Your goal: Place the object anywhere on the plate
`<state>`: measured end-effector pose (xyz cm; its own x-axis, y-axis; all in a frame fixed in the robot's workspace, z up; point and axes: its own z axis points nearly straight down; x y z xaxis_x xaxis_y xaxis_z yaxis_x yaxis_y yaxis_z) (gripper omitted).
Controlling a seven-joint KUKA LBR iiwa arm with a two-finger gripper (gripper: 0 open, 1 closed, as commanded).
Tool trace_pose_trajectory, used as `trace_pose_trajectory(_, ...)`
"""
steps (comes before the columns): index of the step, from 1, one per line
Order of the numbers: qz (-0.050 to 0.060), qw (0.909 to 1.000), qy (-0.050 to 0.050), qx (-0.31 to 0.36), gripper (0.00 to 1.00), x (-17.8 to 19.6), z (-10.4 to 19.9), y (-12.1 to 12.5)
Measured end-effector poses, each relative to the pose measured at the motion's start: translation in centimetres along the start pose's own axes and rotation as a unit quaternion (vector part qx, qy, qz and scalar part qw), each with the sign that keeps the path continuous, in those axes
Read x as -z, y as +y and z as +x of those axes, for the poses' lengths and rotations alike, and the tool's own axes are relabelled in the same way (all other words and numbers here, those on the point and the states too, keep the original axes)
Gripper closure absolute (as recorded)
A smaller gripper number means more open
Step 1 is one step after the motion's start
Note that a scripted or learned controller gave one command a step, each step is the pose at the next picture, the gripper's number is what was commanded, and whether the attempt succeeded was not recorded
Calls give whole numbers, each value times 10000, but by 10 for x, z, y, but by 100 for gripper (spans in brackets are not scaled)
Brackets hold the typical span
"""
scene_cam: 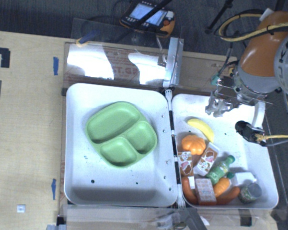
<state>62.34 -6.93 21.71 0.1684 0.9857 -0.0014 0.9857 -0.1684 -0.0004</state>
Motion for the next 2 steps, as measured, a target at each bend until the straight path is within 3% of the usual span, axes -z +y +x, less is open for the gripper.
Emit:
trace_pose_trajectory(1,-23,9965,1,838,100,-28,29,40)
trace_pose_trajectory(2,-1,9829,6,1844,100,-88,-39,51)
